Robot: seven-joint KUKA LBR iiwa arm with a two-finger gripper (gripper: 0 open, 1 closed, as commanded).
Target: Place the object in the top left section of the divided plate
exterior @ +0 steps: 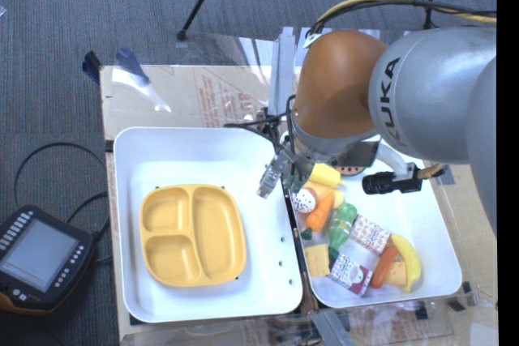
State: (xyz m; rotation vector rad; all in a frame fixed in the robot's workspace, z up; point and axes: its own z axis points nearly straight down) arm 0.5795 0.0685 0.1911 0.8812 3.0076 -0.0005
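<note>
Bright, even overhead light — soft shadows only. The white bins (130,174) look nearly washed out, glare streaks the plastic sheet (142,81), and the arm (422,93) is slightly soft.

A yellow divided plate (193,234) lies in a white bin (130,174), while the neighbouring white bin (442,255) holds an orange carrot (320,212), a yellow banana (408,259), a green piece (340,224) and red-and-white patterned cartons (370,234).

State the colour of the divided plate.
Yellow: the divided plate, seen in the camera view.
</note>
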